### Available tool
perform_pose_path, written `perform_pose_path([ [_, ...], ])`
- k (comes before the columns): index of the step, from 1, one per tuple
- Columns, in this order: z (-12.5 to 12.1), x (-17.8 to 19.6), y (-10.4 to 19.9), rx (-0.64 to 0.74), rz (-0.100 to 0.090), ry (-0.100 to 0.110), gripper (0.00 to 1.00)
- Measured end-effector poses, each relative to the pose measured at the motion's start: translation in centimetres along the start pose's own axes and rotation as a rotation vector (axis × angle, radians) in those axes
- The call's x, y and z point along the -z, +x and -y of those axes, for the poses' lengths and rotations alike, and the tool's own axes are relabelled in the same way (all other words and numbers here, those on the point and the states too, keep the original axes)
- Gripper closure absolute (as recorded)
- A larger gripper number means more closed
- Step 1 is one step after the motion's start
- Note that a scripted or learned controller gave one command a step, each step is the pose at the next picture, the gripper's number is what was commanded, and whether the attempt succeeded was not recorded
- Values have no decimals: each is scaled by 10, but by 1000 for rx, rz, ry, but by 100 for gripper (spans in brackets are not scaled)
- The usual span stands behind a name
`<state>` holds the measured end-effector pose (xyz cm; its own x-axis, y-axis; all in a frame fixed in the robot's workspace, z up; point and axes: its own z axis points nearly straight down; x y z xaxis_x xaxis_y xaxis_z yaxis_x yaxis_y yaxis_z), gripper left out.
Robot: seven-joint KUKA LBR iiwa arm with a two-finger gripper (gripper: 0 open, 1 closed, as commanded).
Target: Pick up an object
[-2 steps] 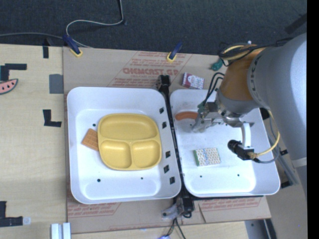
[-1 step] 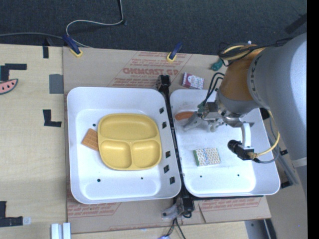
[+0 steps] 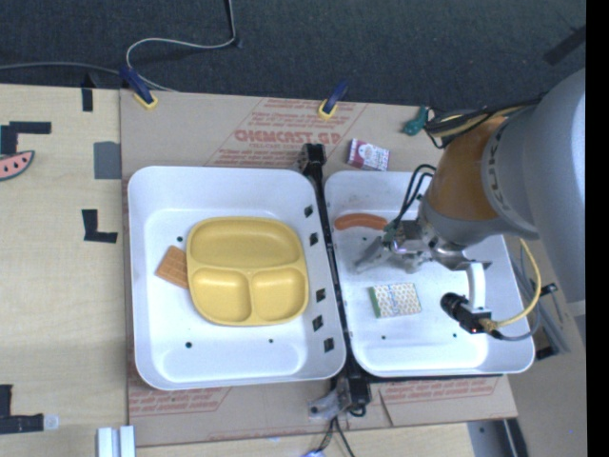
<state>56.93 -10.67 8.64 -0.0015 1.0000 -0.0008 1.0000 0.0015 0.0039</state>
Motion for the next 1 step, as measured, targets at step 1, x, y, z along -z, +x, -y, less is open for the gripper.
perform_pose_path([
  [1, 0, 10, -1, -1, 2, 0, 100],
])
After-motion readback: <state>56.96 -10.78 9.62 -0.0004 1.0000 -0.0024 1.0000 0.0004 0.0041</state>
